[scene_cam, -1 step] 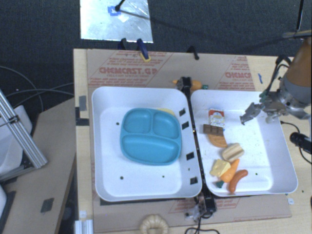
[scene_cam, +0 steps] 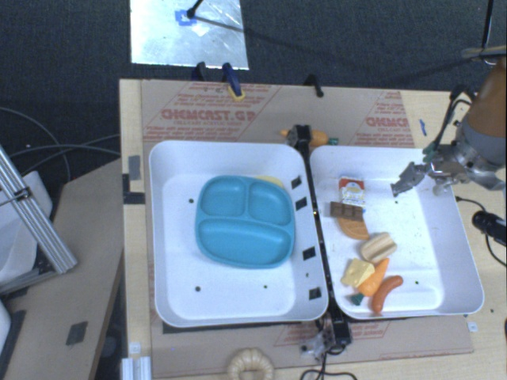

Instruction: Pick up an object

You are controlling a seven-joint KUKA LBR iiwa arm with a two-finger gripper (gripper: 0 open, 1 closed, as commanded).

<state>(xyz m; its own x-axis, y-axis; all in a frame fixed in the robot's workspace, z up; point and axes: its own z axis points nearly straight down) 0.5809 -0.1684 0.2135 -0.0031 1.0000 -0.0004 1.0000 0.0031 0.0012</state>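
Two bins: they sit side by side on my surface (scene_cam: 198,105); the left bin (scene_cam: 170,212) carries a blue divided plate (scene_cam: 244,220), the right bin (scene_cam: 444,260) carries the toy food I must choose from.
My pincer: (scene_cam: 405,180) it hangs over the far part of the right bin, angled toward the left and near side; I cannot tell from this slant how it is set, and nothing shows in it.
Candidates: a small red and white carton (scene_cam: 352,190) lies far in the cluster, a dark chocolate bar (scene_cam: 346,210) just near of it and overlapping a tan cookie-like piece (scene_cam: 354,226); then a bread roll (scene_cam: 378,246), a yellow cheese wedge (scene_cam: 357,273), a carrot (scene_cam: 375,274) and a sausage (scene_cam: 386,291) crowd together toward the near side.
Best pick, I judge: the carton, since it is closest to my pincer and free on its far and right sides.
Approach: I would move left and slightly nearer, come down straight, and span its narrow width.
Risk: the chocolate bar touches or nearly touches the carton's near edge, so a drifting descent could nudge both.
Avoid: the near pile, where pieces lean on one another and a clean grip looks doubtful.
Check: lift only a little first and see that the piece rises.
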